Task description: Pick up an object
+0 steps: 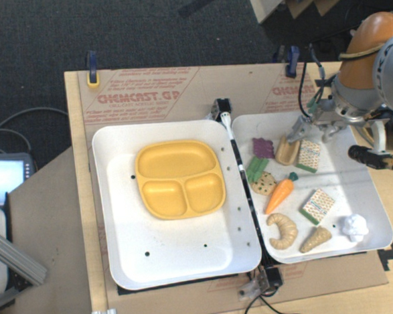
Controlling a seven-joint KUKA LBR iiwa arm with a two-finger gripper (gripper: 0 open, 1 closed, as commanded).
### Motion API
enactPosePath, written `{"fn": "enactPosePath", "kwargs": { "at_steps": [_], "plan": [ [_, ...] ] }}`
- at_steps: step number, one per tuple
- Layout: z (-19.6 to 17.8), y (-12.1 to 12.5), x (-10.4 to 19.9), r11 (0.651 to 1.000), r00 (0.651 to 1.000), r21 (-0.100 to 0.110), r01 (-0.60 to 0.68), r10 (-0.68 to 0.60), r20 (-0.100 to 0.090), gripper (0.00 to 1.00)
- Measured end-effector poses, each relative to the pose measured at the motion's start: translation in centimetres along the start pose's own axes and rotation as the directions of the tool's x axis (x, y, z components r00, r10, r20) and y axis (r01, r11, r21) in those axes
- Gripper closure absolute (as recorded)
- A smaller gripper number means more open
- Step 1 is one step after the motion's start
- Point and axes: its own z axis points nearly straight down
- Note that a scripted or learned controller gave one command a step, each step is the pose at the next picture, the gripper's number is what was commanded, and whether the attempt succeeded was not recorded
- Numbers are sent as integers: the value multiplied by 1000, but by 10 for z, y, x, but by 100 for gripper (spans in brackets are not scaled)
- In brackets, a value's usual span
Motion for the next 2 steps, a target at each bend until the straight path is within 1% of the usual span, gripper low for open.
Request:
{"fn": "enactPosePath", "kwargs": {
  "at_steps": [1, 2],
  "plan": [
    [21, 4, 107, 1000, 1000, -9, 6, -6, 2, 0],
    [19, -59, 82, 1000, 1000, -11, -7, 7, 5, 0]
  ]
}}
